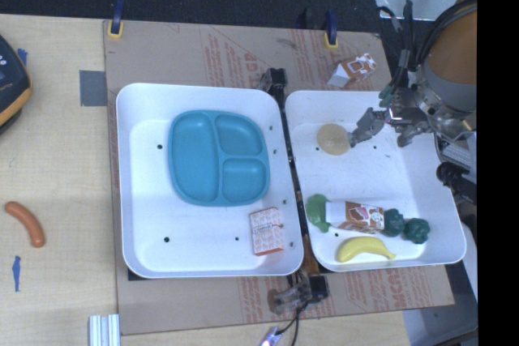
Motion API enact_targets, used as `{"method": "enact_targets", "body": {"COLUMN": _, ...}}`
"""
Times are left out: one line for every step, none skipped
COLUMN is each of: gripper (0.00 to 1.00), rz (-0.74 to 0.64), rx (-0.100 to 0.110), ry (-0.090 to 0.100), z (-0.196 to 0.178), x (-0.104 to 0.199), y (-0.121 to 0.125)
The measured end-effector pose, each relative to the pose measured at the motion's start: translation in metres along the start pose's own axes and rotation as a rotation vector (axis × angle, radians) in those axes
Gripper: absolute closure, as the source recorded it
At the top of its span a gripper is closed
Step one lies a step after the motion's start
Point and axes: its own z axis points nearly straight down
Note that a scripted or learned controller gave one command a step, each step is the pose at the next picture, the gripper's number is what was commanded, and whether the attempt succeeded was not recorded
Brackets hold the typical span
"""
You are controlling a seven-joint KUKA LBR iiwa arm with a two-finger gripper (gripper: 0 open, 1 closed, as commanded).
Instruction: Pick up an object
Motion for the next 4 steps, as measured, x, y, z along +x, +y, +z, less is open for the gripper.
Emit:
{"method": "enact_targets", "body": {"gripper": 0.00, "rz": 0.001, "rx": 0.001, "ry": -0.002, "z": 0.067, "x": -0.019, "y": 0.049}}
{"method": "enact_targets", "body": {"gripper": 0.00, "rz": 0.001, "rx": 0.002, "ry": -0.001, "z": 0.167, "x": -0.027, "y": 0.073}}
{"method": "enact_targets", "body": {"gripper": 0.00, "rz": 0.000, "rx": -0.001, "ry": 0.000, "z": 0.172, "x": -0.022, "y": 0.103}}
{"method": "enact_targets", "body": {"gripper": 1.00, "rz": -0.002, "rx": -0.009, "ry": -0.003, "z": 0.157, "x": -0.024, "y": 0.106}}
